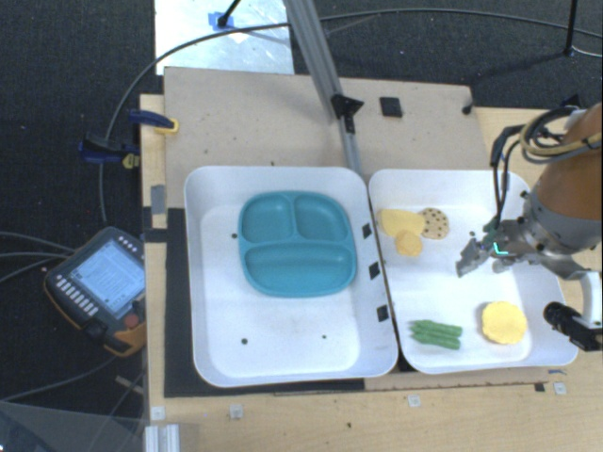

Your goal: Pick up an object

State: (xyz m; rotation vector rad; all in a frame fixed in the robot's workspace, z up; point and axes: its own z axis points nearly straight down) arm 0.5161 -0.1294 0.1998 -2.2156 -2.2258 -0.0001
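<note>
While the counter (236, 121) is seen from above at a slant, two shallow white bins are carried on it side by side. The left bin (217, 328) is occupied by a teal divided plate (297, 243), lying flat in its upper half. The right bin (471, 191) is reached into from the right by the grey arm (565, 191), and the pincer (482, 255) is poised over the bin's middle, nothing being seen between its fingers; they look slightly parted, yet whether apart or together cannot be told for certain. Below it, near the bin's lower right corner, a round yellow piece (504, 322) is lying. To the left of that, a bunch of green beans (436, 333) is laid flat. Up in the bin's upper left, a yellow wedge (400, 220) is found, a speckled cookie (433, 221) touching its right side, and a small yellow round (408, 244) just beneath. All five are well apart from the pincer.
</note>
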